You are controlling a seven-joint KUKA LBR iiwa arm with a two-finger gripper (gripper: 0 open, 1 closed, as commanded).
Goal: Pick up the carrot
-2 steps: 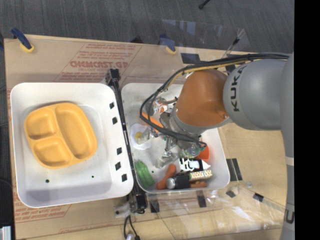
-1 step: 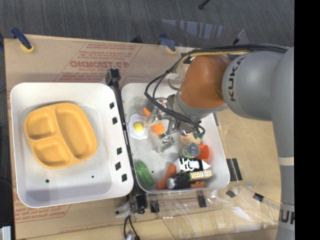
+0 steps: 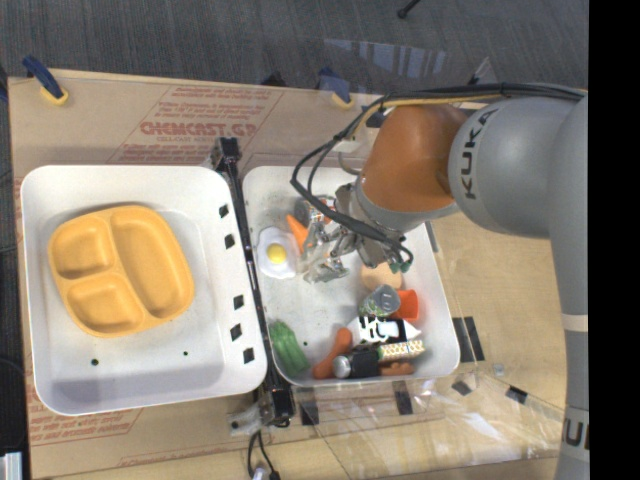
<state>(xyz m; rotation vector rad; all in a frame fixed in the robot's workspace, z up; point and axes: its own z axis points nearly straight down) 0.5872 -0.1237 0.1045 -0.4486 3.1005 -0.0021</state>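
Gripper (image 3: pixel 322 248) low in right bin (image 3: pixel 436 268), just right of fried egg (image 3: pixel 275 253). Finger opening: cannot tell. Carrot (image 3: pixel 298 230) touching gripper's top-left edge, beside egg. Risk: fingers nudge carrot sideways, or grab egg.

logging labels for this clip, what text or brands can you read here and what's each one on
"KUKA": on the grey arm, dark letters beside its orange band.
"CHEMCAST GP": red print on the brown sheet covering the bench, above the left bin.
Smaller red lines around that print: too blurred to read.
Black and white pack low in the right bin: markings too small to read.
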